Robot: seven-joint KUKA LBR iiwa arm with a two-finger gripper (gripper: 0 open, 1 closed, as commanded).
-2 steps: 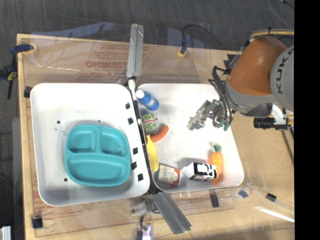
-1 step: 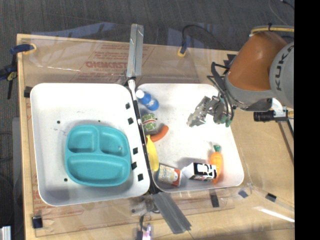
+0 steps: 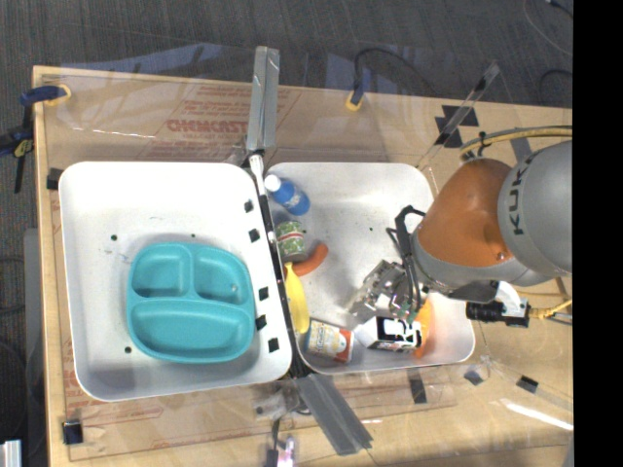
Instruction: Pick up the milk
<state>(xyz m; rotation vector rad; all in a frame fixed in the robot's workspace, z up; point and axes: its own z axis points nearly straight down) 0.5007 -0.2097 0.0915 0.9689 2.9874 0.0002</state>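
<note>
Camera view, fixed overhead, slanted down on bench with two white bins side by side. Left bin: holds teal divided tray, sitting toward bin's near right part, three compartments, nothing seen in them. Right bin: cluttered along left wall and near edge. Blue-capped bottle at far left corner. Dark green-labelled can just nearer than bottle, against left wall. Red-orange sausage-shaped item touching can's near side. Banana lying along left wall, nearer again. Small tub with red and yellow label at near left corner, tipped on its side. Milk, small black-and-white carton, at near edge of right bin, toward near right corner, lying just beside an orange item on its right. Arm reaching in from right, grey with orange band, wrist over right side of right bin. Gripper low in bin, directly above and touching or nearly touching far side of milk. Fingers a tangle of metal at this size; cannot tell how far open, cannot tell whether anything is gripped. Milk looks to be resting on bin floor. Cables running off wrist to bench's right edge. Grey strips lying across gap between bins at far and near edges.
</note>
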